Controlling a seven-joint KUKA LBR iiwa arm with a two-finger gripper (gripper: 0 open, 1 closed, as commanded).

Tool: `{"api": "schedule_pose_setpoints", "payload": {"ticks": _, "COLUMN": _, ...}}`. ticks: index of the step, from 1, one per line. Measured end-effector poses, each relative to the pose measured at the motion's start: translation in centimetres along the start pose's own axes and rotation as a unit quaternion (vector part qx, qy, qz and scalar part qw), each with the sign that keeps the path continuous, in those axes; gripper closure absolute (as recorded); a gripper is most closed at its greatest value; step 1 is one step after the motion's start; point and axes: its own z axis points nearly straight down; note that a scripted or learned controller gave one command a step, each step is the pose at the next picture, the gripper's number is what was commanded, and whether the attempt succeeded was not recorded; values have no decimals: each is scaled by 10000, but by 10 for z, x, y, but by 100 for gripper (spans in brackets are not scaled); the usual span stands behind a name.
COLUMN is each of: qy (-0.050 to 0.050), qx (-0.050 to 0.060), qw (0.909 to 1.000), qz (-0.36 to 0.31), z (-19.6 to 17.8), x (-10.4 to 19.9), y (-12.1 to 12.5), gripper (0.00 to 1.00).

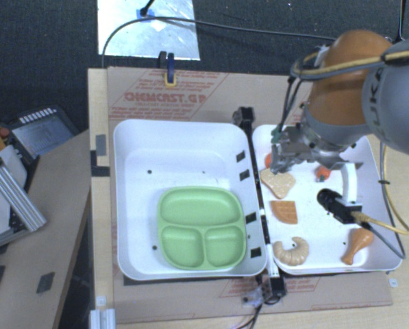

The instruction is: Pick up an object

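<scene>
In the right bin (382,256) lie several toy foods. A pale bread slice (278,183) sits near the bin's left wall, an orange wedge (285,212) just below it, a curled shrimp (292,251) at the front, and a drumstick (355,244) at the front right. A small orange-red piece (322,173) lies further back, and another (268,160) shows by the left wall. My gripper (283,159) hangs low over the back left of this bin, just above the bread slice. The arm hides its fingertips.
The left bin (132,184) holds a green divided plate (201,226) toward its front. A black divider (253,184) runs between the bins. The arm's orange and grey body covers the right bin's back part. Grey equipment stands on the bench at far left.
</scene>
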Motion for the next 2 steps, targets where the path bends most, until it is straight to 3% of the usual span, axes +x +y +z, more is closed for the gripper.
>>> {"api": "schedule_pose_setpoints", "payload": {"ticks": 2, "qy": 2, "qx": 7, "qw": 10000, "qz": -1, "z": -5, "x": 98, "y": -15, "gripper": 100}}
